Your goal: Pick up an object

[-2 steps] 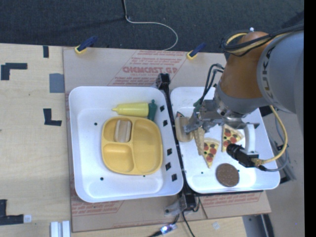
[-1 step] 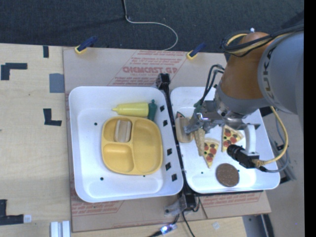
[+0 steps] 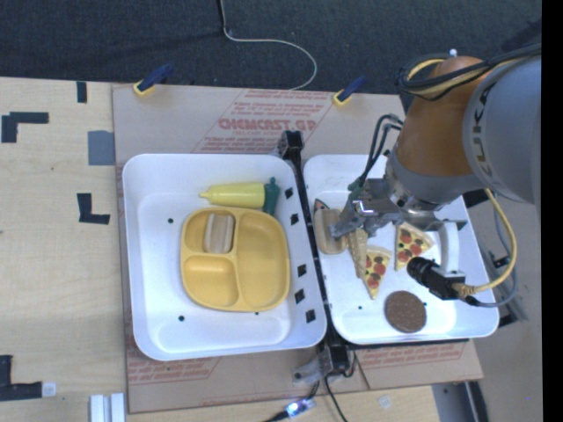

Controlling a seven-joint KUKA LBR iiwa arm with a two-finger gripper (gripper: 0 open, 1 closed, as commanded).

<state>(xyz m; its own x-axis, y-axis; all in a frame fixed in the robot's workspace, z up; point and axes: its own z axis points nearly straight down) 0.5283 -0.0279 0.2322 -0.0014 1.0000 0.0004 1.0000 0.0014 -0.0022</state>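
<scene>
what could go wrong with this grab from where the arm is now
1. In the right bin, the gripper hovers over crowded items: a tan piece and two pizza slices lie close together, so it may nudge or catch two at once.
2. The tan piece sits against the divider wall, which could block a finger.
3. The pizza slices and the brown cookie look flat, so fingers may slide off.

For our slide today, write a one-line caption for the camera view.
KUKA arm's gripper hovers over pizza slices in the right bin; a yellow tray sits in the left bin.
</scene>
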